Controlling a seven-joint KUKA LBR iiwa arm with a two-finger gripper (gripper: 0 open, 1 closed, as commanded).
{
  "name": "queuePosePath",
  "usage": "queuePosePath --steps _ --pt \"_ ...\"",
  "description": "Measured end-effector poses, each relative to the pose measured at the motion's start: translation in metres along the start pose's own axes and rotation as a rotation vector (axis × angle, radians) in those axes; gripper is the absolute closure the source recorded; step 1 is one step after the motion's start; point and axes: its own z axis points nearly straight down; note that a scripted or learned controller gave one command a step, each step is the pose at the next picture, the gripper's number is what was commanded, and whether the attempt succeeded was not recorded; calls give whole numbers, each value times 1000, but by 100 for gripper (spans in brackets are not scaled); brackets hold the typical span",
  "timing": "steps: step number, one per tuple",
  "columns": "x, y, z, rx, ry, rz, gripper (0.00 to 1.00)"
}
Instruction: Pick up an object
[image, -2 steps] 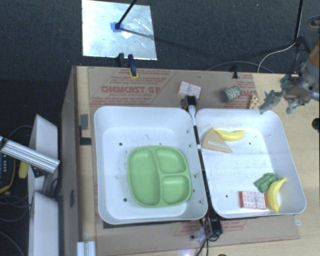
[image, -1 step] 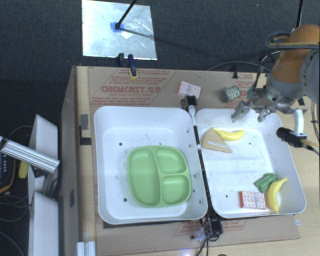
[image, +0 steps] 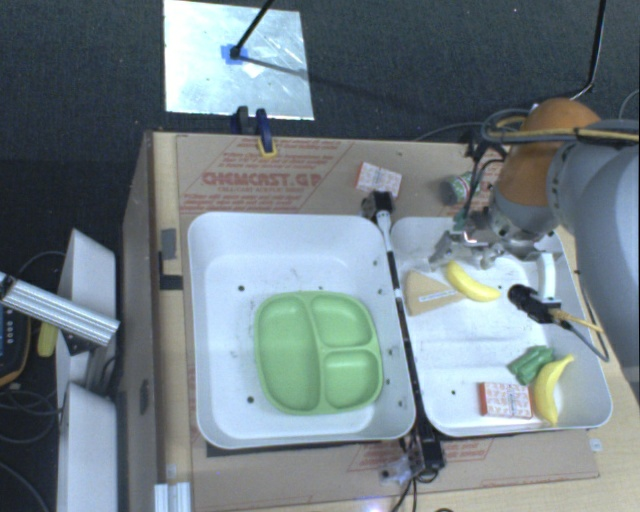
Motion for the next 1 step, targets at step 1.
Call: queuePosePath --steps 1 --pt "0 2 -13 -7 -2 -2 100"
